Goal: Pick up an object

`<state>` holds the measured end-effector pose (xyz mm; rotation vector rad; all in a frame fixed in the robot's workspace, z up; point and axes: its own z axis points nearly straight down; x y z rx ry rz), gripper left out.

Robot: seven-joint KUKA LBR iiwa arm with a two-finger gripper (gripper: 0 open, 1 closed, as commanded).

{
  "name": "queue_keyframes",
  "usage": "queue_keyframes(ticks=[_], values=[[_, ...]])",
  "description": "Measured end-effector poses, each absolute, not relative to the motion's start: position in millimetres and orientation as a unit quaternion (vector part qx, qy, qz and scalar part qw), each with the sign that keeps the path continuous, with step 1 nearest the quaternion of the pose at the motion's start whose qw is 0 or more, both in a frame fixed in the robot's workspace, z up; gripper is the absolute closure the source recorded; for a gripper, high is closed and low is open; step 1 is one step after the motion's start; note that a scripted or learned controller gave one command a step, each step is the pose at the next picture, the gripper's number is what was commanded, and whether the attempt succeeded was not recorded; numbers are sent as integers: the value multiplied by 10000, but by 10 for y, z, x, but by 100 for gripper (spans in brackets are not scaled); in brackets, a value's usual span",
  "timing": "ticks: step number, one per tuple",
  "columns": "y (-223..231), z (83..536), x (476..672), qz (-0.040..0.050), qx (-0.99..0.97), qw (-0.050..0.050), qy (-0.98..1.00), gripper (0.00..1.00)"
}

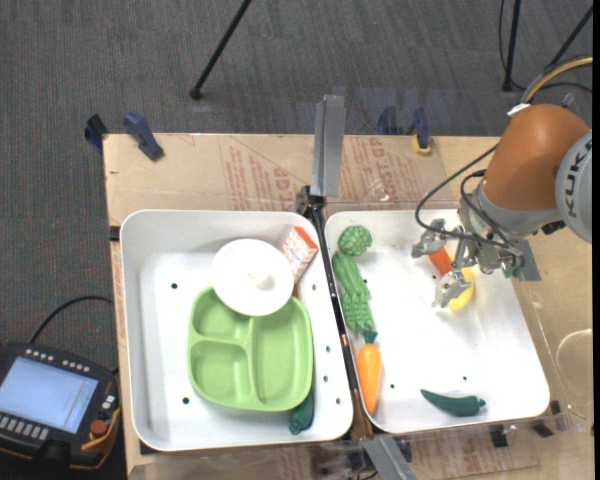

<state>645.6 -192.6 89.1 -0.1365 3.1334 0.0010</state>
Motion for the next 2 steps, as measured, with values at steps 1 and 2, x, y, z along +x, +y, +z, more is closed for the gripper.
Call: queue_keyframes(ticks=[1, 2], values=[[-1919, 890, 6454, 0, -455, 22, 9990, 0], [-1940, 893, 6469, -2, -801, 31, 9968, 0]])
